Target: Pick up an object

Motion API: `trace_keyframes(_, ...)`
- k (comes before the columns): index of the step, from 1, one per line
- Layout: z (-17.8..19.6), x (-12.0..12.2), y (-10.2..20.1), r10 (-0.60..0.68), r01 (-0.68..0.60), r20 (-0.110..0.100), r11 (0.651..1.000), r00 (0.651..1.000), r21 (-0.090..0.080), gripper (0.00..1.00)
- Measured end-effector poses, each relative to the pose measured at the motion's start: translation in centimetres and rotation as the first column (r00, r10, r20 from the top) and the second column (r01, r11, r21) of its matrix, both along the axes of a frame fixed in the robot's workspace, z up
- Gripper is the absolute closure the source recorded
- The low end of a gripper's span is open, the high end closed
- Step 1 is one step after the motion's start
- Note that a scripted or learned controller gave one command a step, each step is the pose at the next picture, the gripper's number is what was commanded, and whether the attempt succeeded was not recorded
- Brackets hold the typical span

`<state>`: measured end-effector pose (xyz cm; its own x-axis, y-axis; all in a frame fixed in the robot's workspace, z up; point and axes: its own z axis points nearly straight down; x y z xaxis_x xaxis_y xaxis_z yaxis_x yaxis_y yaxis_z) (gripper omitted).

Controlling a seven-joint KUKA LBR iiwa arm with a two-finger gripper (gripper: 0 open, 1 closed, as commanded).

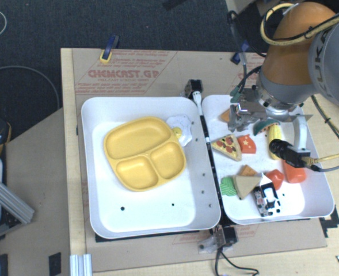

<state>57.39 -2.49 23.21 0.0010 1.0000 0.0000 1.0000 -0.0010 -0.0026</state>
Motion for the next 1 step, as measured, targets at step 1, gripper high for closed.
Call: trace_keyframes(1, -1.84, 0.35, 0.72, 0.001, -0.001, -0.002, 1.0, 1.0, 0.0, 1.0)
